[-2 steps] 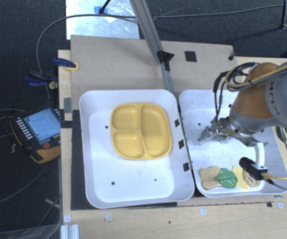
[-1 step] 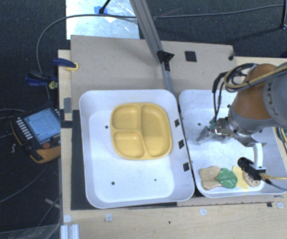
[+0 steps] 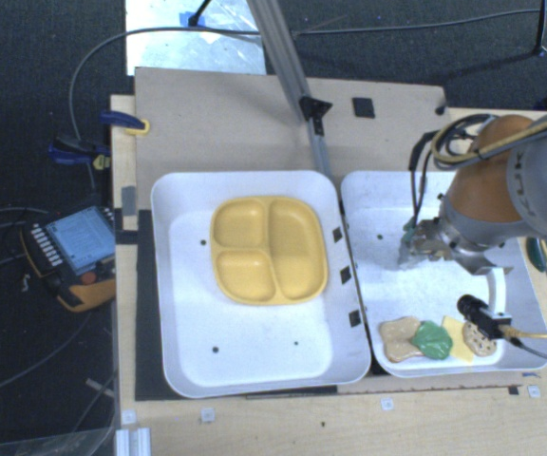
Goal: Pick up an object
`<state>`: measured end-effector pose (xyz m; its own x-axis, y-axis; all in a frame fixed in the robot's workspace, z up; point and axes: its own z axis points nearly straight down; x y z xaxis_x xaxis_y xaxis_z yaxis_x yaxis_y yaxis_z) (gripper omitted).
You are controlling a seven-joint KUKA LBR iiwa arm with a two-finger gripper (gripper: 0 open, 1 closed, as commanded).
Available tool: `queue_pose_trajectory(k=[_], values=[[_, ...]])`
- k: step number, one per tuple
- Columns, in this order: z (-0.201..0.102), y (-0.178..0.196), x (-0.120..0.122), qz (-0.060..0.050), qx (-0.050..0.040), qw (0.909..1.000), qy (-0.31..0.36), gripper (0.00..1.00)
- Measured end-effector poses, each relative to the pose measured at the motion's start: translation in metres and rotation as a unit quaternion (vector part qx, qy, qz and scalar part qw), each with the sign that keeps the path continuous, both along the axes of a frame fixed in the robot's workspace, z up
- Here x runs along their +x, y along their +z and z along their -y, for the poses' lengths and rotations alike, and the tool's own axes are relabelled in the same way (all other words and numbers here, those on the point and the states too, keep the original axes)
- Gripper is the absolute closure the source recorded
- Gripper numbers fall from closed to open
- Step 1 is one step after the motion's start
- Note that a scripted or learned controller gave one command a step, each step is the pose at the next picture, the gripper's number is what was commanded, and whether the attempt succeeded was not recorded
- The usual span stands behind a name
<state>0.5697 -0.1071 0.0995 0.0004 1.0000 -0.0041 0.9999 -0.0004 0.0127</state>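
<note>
While we are reaching in over the right-hand white bin [image 3: 368, 255], our gripper [image 3: 414, 248] is hanging low near that bin's middle, and we cannot tell from this slant how it is set. Nothing is showing in its grasp. The things we could be picking are lying against the bin's near wall, well apart from the gripper: a tan cookie-like piece [image 3: 399, 340], a green lumpy piece [image 3: 433, 340] touching it, a yellow wedge [image 3: 460, 336] and a brown speckled round piece [image 3: 483, 342]. We are judging these as small toy food pieces, light, fairly stiff and hardly fragile; the green one is looking the bulkiest, so closing across its raised middle seems safest. Beyond the bin's left wall, a yellow divided plate [image 3: 266, 250] is sitting in the neighbouring bin [image 3: 188, 350]. We are reading no brand or lettering anywhere.
</note>
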Motion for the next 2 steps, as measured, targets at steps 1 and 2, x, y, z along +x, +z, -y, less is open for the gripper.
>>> queue_pose_trajectory(k=[1,2], values=[[-0.001,0.065,0.003,-0.003,0.0015,1.0000,0.003,1.00],[-0.001,0.105,0.004,-0.004,0.0016,1.0000,0.002,1.00]])
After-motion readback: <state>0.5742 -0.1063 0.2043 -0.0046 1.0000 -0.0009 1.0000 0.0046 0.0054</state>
